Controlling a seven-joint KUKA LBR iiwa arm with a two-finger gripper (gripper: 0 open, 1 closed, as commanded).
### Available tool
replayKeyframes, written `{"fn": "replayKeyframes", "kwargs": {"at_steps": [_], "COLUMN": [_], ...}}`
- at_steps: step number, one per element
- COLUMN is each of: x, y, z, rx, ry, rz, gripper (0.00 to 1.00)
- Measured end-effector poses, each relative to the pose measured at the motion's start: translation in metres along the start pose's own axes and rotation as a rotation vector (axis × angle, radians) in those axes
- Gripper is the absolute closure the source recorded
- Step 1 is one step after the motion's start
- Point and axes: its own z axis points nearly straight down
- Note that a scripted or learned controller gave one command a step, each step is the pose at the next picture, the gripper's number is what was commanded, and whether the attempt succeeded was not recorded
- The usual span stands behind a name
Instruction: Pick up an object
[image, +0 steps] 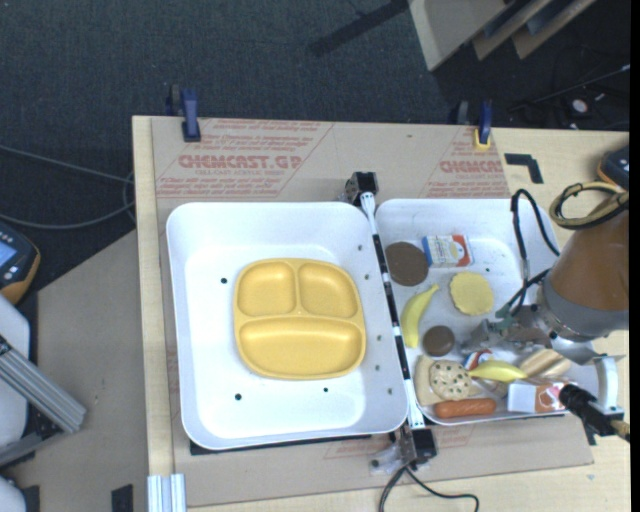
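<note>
White plastic forms both shallow bins. The pincer (497, 335) hangs low inside the right-hand bin (500, 212), presumably to reach the toy food there; whether it is open or closed cannot be told. Candidate objects crowd around it: a small yellow plastic banana (497, 372) just below, a round brown disc (438, 340) beside it, a pale yellow round slice (471, 294) above. Farther left, the left-hand bin (200, 330) holds a yellow three-compartment plastic tray (299, 318).

Dark carpet floor (80, 90) — tan bench (300, 150)
</note>
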Motion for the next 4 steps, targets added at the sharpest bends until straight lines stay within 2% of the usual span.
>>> {"fn": "replayKeyframes", "kwargs": {"at_steps": [1,2,3,4], "x": [0.065,-0.02,0.047,0.044], "y": [0.048,0.067,0.107,0.105], "z": [-0.001,-0.001,-0.002,-0.012], "rx": [-0.014,-0.014,-0.017,-0.015], "ry": [-0.001,-0.008,-0.006,-0.005], "rz": [-0.015,-0.003,-0.014,-0.009], "gripper": [0.0,0.0,0.0,1.0]}}
